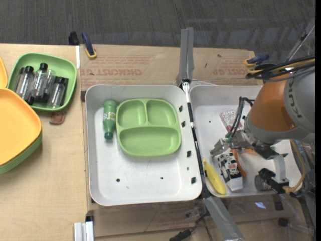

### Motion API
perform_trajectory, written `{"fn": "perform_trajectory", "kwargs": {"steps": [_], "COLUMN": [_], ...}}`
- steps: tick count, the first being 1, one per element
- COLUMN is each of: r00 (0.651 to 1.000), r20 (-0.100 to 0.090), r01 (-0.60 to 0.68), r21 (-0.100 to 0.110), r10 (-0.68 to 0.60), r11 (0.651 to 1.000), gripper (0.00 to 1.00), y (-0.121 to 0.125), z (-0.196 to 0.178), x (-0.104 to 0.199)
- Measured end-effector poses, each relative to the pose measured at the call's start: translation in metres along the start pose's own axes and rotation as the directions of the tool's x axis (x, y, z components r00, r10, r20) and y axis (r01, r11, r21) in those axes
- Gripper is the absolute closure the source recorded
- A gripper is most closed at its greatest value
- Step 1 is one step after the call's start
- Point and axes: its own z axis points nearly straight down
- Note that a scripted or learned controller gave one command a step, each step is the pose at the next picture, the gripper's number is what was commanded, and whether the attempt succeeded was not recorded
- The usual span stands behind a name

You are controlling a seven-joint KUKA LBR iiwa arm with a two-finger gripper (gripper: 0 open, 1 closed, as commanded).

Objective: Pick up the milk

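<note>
Camera view looks down on the bench, and the biggest thing in it is the arm point(281, 112), its orange band bulking over the right bin point(210, 102). That bulk is my first worry: it covers much of the bin, so whatever lies under it can't be checked from where I stand.

Next in size, the left bin point(100, 185) holds a green divided plate point(148, 126) with a green bottle point(109, 118) lying just beside it. Those sit well apart from the action and look safe.

Down in the right bin, the gripper point(224, 147) hangs low over a tight cluster. I can't tell how wide it stands or whether it has anything in it; the metal parts blur into the clutter.

The milk point(231, 168), as I judge it, is the small white carton with dark print, lying near the bin's front wall right below the gripper. An orange thing point(242, 168) touches its right side and a banana point(214, 178) lies just beside it on the left.

That crowding is the real risk. A closing grasp could catch the orange thing along with the carton, or nudge the banana. The carton also lies flat and slanted, so a poorly lined-up pinch could slide off its smooth face and leave it in the bin. A pink-printed packet point(228, 117) further back looks out of harm's way.
</note>
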Motion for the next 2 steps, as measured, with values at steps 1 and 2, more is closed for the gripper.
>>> {"fn": "perform_trajectory", "kwargs": {"steps": [1, 2], "r00": [1.0, 0.988], "r20": [0.0, 0.002], "r01": [-0.005, 0.155], "r21": [0.002, -0.002], "r10": [0.005, -0.155], "r11": [1.0, 0.988], "gripper": [1.0, 1.0], "y": [-0.001, 0.009], "z": [-0.008, -0.16], "x": [-0.001, 0.008]}}
